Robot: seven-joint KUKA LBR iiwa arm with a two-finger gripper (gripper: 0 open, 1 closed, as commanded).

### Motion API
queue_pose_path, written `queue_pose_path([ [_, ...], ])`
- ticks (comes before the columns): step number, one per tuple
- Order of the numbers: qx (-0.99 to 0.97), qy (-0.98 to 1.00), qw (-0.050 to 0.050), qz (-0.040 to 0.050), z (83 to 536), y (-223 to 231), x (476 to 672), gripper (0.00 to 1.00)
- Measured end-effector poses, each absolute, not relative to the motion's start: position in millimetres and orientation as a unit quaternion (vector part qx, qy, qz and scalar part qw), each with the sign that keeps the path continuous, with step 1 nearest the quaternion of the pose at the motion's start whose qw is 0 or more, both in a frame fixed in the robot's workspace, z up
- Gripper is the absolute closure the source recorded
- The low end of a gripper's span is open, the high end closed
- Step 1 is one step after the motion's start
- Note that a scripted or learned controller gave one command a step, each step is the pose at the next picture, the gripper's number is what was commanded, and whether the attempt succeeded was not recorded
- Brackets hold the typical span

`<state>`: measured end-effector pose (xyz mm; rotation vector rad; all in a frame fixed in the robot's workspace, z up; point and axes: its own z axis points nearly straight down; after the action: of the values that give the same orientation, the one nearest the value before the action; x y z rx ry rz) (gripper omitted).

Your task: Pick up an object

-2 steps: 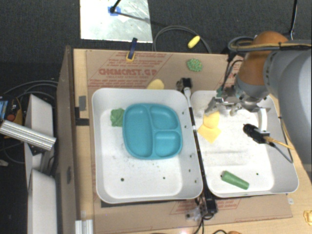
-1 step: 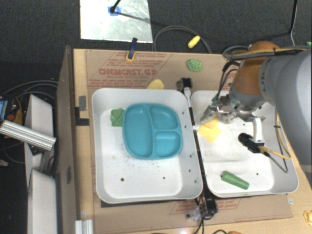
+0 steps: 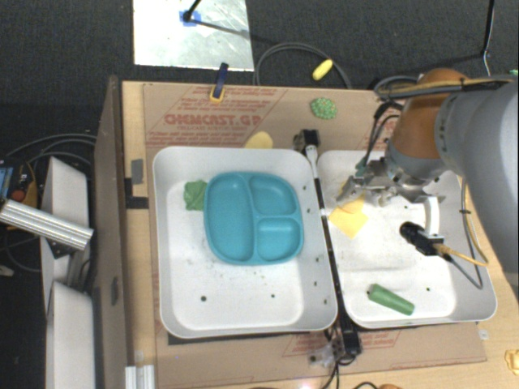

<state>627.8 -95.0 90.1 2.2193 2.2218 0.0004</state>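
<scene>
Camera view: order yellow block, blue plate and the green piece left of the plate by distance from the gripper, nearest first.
1. Yellow block, right bin, just below the gripper.
2. Blue plate, middle of the left bin.
3. Green piece, at the plate's far left edge.

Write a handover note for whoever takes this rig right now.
Gripper: low in the right bin, beside the yellow block; nothing seen held.
Right bin: yellow block by its left wall, green cylinder near the view's lower edge.
Left bin: blue divided plate, green piece at its left edge.
Done: nothing lifted. Left: grasp and lift one object.
</scene>
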Motion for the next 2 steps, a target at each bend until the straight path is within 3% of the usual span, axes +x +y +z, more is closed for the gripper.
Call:
queue_pose_path([
  [1, 0.707, 0.707, 0.0, -0.0005, 83.8, -84.4, 613.4, 0.0],
  [2, 0.705, 0.709, 0.003, 0.0023, 85.7, -83.9, 660.6, 0.0],
])
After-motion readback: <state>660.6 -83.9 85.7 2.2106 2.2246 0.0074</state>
